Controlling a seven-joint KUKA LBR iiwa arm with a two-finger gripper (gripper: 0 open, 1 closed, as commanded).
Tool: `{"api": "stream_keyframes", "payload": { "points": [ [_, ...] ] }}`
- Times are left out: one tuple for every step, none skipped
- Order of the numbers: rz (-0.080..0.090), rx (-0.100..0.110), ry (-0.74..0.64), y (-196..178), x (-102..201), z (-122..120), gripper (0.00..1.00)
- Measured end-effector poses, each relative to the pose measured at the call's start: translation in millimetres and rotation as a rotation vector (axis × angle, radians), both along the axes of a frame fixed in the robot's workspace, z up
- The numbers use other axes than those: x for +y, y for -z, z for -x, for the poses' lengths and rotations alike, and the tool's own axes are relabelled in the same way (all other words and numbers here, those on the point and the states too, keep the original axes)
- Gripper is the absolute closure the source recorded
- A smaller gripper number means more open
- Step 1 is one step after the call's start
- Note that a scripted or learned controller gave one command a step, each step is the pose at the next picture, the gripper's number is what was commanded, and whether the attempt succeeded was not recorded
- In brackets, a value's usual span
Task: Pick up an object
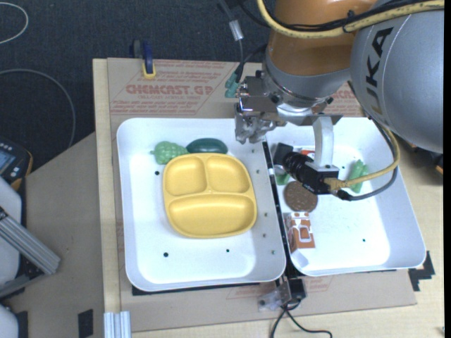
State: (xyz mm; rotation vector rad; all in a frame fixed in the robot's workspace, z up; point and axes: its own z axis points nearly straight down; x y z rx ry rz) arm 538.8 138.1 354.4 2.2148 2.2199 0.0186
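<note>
The pincer point(248, 129) hangs just above the yellow tray's point(209, 194) upper right corner in the left bin point(134, 210); its opening and hold cannot be told.

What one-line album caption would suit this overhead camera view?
Robot arm's gripper hovers over the wall between two white bins, near a yellow divided plate and green toys.

In the left bin point(134, 210): divided plate point(209, 194) at centre, two small toys point(189, 148) just behind. In the right bin point(380, 238): round disc point(301, 197) near the left wall, small carton point(302, 232) before it.
</note>
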Motion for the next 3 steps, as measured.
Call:
{"api": "stream_keyframes", "payload": {
  "points": [
    [0.006,0.024,-0.004,96.8,53.9,40.3,1.00],
    [0.006,0.019,0.010,103.3,-34.2,60.9,1.00],
    [0.002,-0.009,0.007,-70.3,-88.6,58.0,1.00]
  ]
}}
